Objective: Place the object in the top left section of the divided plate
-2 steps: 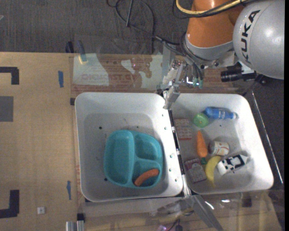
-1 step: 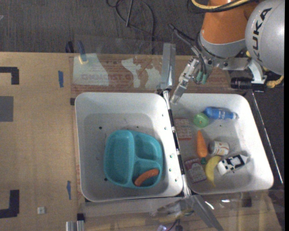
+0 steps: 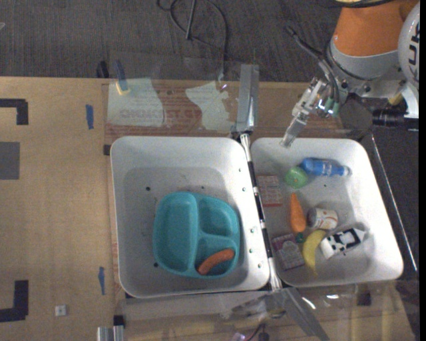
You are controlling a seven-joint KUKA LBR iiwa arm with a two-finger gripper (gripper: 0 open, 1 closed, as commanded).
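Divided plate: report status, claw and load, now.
Claw over right bin's far rim, nothing between fingers. Divided plate in left bin, orange piece in lower right section. Top left section bare.

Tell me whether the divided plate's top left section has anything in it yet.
Nothing in it. The teal divided plate holds one orange piece, lying in its lower right section; the other sections show bare teal.

A robotics lab: taped bench (image 3: 53,200), two white bins (image 3: 126,160), loose cables (image 3: 200,20).
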